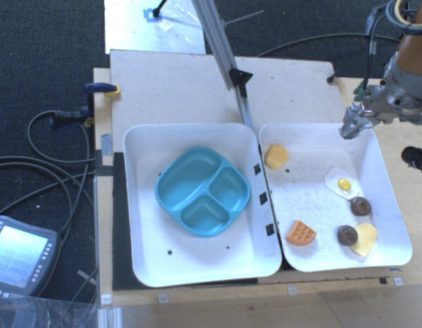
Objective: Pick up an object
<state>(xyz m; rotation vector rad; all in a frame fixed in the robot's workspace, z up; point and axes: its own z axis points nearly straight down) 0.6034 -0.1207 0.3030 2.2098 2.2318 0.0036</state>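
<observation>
Closest to the camera, along the near wall of the right-hand shallow white bin (395, 183), are lying an orange waffle-shaped toy (300, 234), a brown round doughnut-like toy (346, 235) and a pale yellow heart-shaped piece (365, 240) touching that doughnut. Further back in the same bin are sitting a second brown round toy (360, 206), just beside a white fried-egg toy with a yellow yolk (343, 184), and a yellow-orange chunky block (276, 157) near the bin's left wall.

Step looks like approach: the grey gripper (352, 125) is hanging over this bin's far right corner, nothing visibly between its fingers; how far apart they are sitting I cannot tell.

Next move probably needs travelling toward the near side and descending over one target. The fried egg is nearest, but it looks flat and thin, likely hard to pinch; the chunky block looks easier.

Left of that bin, a teal three-compartment plastic plate (203, 190) is sitting in the left white bin (139, 203).
</observation>
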